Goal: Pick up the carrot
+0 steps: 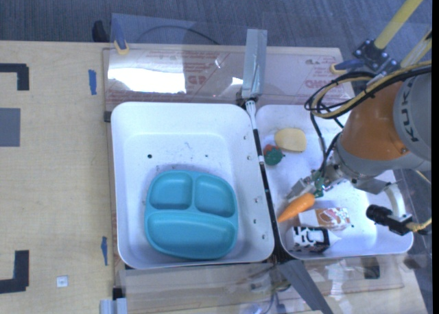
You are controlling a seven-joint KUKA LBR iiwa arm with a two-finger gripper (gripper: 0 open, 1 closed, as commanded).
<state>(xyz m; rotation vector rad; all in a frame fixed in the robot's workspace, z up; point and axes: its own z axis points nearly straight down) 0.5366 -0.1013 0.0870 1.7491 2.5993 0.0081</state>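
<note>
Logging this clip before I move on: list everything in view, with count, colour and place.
bins: 2, white, side by side on the bench; left bin, right bin
tray: 1, blue, three compartments, in the left bin toward the near side
carrot: 1, orange, right bin near its left wall, its upper end at the pincer
yellow item: 1, pale yellow, far end of the right bin
green item: 1, green, with a small red bit beside it, just nearer than the yellow item
packet: 1, white with a red print, right of the carrot
black-and-white item: 1, near edge of the right bin
arm: 1, grey and orange, over the right bin
pincer: 1, at the carrot's upper end
</note>
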